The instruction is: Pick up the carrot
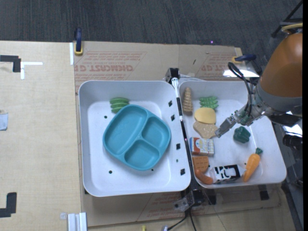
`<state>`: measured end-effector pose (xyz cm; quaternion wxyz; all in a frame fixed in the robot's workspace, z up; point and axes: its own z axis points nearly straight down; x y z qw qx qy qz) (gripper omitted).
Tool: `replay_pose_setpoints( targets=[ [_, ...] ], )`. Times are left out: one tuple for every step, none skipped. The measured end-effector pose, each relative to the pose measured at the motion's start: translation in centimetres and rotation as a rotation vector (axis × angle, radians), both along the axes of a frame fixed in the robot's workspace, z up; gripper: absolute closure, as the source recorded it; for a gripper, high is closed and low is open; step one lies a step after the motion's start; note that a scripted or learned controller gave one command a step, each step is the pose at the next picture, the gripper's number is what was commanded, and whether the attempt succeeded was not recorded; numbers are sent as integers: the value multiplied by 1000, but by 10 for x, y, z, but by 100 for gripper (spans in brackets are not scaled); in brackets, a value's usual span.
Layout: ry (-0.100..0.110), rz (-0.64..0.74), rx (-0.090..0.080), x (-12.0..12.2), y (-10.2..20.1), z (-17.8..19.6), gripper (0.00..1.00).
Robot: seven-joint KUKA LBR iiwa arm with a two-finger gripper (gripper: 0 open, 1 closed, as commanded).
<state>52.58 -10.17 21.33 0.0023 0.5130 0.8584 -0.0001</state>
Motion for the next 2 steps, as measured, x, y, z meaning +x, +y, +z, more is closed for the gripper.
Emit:
replay_pose_setpoints(
  targets=[
    [2, 391, 0, -44, -60, -43, 0],
    [-17, 374, -8, -35, -72, -106, 0]
  ],
)
